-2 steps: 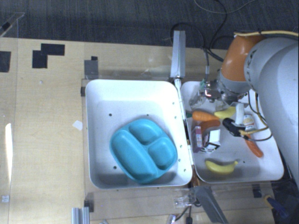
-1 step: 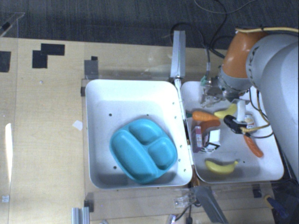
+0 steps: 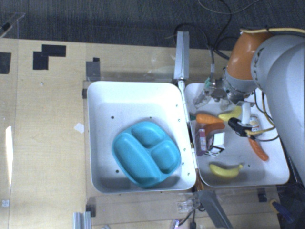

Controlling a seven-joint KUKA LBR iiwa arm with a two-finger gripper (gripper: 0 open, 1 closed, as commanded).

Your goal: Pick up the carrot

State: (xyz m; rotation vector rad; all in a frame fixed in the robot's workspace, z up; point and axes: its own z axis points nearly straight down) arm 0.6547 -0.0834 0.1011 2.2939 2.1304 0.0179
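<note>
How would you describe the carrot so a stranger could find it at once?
Start at the right-hand shallow white bin, the one under the grey arm. The long orange carrot lies near its left wall, above a dark packet. Unlike the yellow banana at the bin's front, it is orange and tapered.

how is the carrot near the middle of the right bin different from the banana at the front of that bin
The carrot is orange, while the banana is yellow with darker tips. The carrot lies further back in the right bin, just below the hand; the banana lies alone near the front wall. The carrot looks straight, the banana gently curved. Both lie flat and roughly crosswise in the same bin.
</note>
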